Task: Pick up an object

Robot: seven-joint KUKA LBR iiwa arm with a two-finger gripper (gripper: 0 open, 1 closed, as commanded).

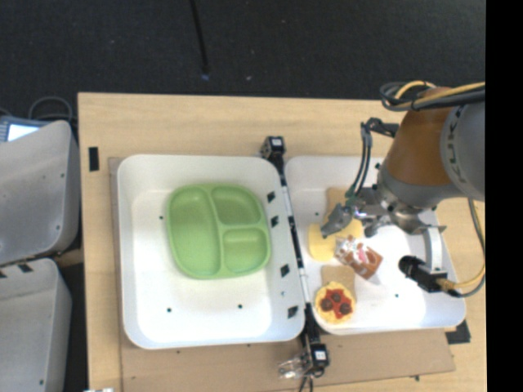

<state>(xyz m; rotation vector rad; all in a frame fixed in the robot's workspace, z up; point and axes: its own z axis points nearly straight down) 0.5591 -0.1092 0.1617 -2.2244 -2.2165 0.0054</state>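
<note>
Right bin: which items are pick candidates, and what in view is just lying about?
Pick candidates, all in the right bin:
- yellow block
- tan piece
- red-and-white wrapped item
- round tart with red berries
The gripper hangs over the yellow block and the wrapped item.

Lying about:
- green divided plate in the left bin
- black clip at the top of the divider

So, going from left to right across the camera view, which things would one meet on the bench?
Left bin → green divided plate → right bin → yellow piece → gripper → orange band of the arm.
</note>
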